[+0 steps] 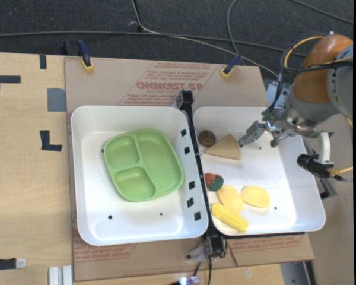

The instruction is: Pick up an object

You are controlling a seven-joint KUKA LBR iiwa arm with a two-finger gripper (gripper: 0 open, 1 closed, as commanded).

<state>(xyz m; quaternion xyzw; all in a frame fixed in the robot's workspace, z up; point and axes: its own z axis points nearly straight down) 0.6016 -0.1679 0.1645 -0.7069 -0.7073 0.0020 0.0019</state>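
Observation:
The right bin (296,177) holds several toy foods. A tan wedge (224,148) lies near its far left side, beside a small brown round piece (207,138). Lower down sit a red and green piece (213,181), two pale yellow pieces (230,198) (256,196) and a yellow corn cob (229,218). My gripper (263,138) hangs over the bin's far right part, just right of the wedge. Its fingers are spread open, nothing is between them, and one fingertip (247,139) points toward the wedge.
A green divided plate (143,164) lies in the left bin (86,177). A black divider (193,165) runs between the bins. Cables cross the dark floor behind the bench, and a black fitting (311,162) sticks out at the right bin's edge.

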